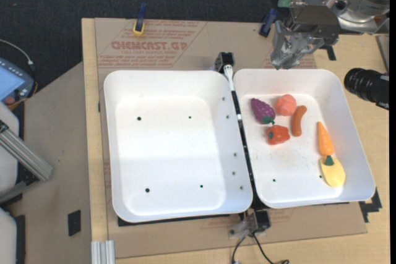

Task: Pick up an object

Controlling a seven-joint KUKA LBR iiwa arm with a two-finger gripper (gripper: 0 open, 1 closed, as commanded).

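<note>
The end effector (291, 52) hangs at the frame's upper right, over the right bin's (356, 133) far rim; its grip state cannot be told. Below it, lower right, the carrot (325, 139) lies lengthwise, tip up-frame. The surface's cardboard (154, 40) reads "CHEMCAST".

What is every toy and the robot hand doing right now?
gripper: up above the right bin's far edge, holding nothing
purple grapes: lying in the right bin
pink ball: resting beside the grapes
sausage: lying loose
red pepper: lying loose
carrot: lying loose
yellow pear: lying at the carrot's near tip
</note>
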